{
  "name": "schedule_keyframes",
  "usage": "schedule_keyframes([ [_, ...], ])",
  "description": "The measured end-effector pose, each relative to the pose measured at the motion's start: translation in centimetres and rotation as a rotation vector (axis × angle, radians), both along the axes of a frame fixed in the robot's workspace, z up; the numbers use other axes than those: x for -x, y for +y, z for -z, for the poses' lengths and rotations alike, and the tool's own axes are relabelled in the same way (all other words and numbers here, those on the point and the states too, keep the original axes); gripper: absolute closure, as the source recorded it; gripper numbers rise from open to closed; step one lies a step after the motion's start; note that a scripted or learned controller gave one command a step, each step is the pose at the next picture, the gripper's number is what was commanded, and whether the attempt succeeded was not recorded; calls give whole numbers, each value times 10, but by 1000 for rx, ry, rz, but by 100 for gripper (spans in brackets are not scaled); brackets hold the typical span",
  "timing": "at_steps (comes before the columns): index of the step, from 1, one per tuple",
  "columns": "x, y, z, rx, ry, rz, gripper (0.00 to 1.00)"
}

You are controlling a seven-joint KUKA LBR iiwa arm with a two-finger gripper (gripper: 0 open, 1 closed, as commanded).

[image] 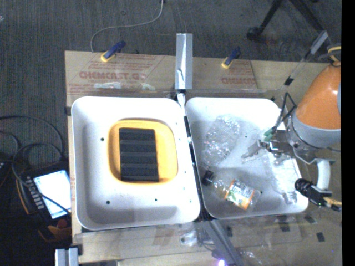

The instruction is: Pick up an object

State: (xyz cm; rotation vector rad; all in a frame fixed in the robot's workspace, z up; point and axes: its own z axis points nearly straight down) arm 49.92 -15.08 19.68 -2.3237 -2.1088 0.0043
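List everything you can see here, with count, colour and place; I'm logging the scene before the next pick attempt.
bins: 2, white, side by side on the bench, left bin and right bin
tray: 1, yellow with a black ribbed insert, middle of the left bin
clear wrapper: 1, transparent and crumpled, upper left of the right bin
bottle: 1, clear with a black cap and an orange and green label, lying at the front of the right bin
clamps: 2, blue and yellow, back edge of the bench
tablet: 1, lit screen, on the floor at left
arm: 1, grey and orange, over the right bin's right side
hand: 1, metal, low over the right bin
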Motion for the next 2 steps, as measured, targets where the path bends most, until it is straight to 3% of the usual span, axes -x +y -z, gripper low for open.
schedule_keyframes([
  [1, 13, 33, 98, 1, -6, -167, 0],
  [2, -64, -7, 48, 2, -3, -180, 0],
])
